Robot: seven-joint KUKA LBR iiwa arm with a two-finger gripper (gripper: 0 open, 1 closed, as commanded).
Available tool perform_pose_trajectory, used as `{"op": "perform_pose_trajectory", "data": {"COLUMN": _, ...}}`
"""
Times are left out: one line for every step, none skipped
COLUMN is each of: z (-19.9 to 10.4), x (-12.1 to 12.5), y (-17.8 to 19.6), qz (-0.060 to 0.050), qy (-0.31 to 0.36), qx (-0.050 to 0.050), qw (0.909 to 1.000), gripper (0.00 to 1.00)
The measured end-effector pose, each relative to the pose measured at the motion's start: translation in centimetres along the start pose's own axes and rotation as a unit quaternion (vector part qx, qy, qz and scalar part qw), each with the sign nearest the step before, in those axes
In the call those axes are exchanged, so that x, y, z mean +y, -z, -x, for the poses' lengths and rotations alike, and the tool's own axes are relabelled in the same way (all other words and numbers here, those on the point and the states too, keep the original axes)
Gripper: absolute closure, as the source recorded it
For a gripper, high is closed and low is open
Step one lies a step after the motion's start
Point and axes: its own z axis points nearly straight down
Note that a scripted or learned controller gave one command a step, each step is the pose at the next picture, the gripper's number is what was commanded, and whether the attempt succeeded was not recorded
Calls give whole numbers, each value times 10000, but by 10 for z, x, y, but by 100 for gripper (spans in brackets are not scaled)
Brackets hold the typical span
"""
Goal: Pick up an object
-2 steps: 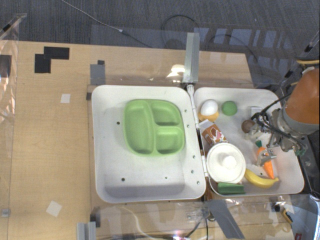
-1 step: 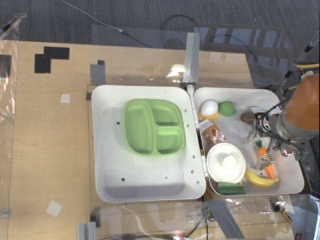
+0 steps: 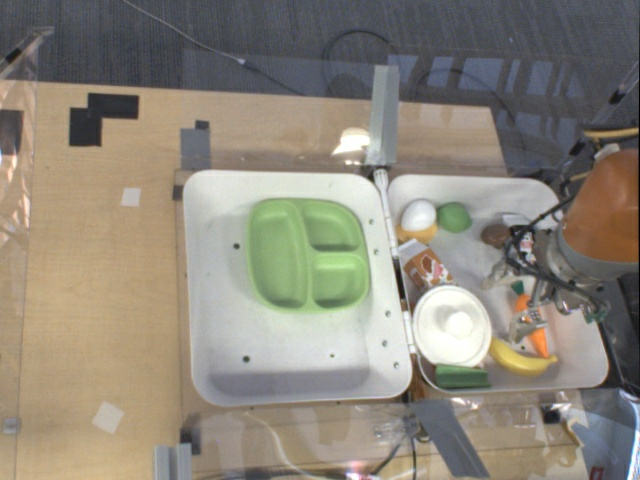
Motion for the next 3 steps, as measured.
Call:
{"op": "perform_pose_trajectory", "data": {"z": -12, "x": 21, "y": 1, "qz": 0, "qy": -73, "qx": -7, "qw": 10000, "gripper": 0}}
{"op": "perform_pose_trajectory", "data": {"z": -34, "x": 5, "y": 1, "qz": 3, "qy": -134, "qx": -18, "qw": 9999, "gripper": 0}}
{"op": "perform_pose_trajectory", "data": {"z": -29, "x": 4, "y": 15, "qz": -24, "qy": -107, "qx": -78, "qw": 9999, "gripper": 100}}
